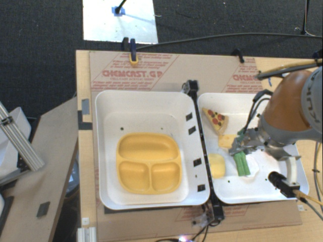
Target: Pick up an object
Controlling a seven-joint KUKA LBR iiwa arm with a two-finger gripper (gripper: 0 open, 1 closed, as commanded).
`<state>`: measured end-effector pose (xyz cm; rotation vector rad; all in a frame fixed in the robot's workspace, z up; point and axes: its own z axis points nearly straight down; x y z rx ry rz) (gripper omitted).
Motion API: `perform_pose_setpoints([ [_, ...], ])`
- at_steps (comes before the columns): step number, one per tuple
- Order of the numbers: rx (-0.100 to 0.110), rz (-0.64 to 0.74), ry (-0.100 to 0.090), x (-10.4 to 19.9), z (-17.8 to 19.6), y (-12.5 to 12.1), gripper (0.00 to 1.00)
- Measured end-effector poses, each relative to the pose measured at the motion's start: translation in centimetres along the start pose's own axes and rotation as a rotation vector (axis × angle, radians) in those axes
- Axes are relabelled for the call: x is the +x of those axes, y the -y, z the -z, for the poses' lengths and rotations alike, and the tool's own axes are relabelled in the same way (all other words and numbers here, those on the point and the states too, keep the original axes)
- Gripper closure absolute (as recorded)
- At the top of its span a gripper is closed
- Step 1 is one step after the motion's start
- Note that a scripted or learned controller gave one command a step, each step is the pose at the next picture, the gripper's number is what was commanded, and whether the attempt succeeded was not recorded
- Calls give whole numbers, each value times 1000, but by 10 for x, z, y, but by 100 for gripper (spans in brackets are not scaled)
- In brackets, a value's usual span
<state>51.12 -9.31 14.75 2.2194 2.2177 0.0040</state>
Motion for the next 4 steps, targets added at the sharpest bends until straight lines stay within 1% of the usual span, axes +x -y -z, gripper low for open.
perform_pose_setpoints([
  [1,-3,6,0,8,58,-8,100],
  [2,2,5,-1,8,68,-9,100],
  [3,2,11,-3,66,78,-25,100],
  [4,3,9,-2,114,70,-37,100],
])
